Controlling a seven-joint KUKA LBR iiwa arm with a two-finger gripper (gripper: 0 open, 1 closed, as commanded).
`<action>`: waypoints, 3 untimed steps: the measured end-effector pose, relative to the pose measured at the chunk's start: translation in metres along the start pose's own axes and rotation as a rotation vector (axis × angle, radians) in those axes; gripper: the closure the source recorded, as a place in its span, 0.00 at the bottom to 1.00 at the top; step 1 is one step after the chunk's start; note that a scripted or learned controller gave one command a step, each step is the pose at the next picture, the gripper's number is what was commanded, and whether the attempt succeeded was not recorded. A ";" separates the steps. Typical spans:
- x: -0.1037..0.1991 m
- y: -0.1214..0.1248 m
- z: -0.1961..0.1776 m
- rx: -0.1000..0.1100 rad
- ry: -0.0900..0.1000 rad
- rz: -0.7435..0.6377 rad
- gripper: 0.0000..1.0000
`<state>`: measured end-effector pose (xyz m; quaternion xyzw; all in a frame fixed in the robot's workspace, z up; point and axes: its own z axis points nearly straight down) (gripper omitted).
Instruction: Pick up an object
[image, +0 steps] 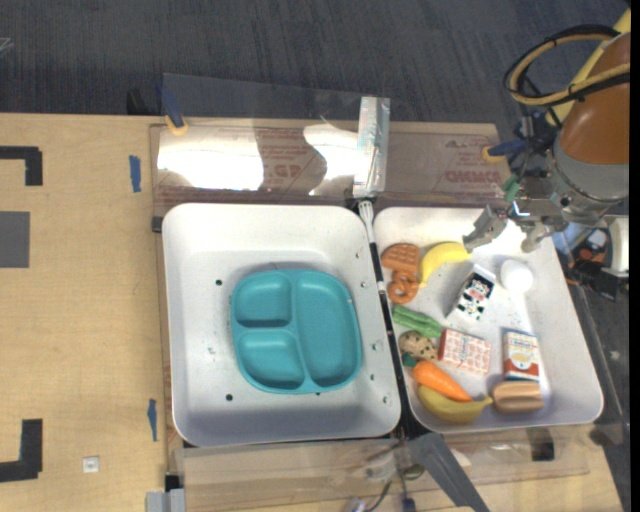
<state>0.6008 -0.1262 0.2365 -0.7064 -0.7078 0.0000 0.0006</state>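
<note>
Arm (598, 130) cut off by right frame edge, upper right; only wrist and orange band in view. Lower banana (450, 405) partly covered by carrot (441, 380) and hot dog (517, 397) (lower right bin). Milk carton (476, 295) print too small to read.

One fixed camera above the bench (70, 300) | looks down at a slant | both bins mid-frame | arm (590, 150) enters upper right

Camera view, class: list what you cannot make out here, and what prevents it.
- Arm: cut off by the right edge.
- Small cartons' print: too small to read.
- Lower banana: partly covered by the carrot and hot dog.
- Back panel: glare washes out its surface.
</note>
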 end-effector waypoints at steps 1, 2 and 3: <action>0.016 -0.003 0.120 -0.037 -0.008 0.094 0.00; -0.025 -0.002 0.128 -0.050 -0.003 0.116 0.00; -0.032 0.010 0.127 -0.041 0.005 0.087 0.00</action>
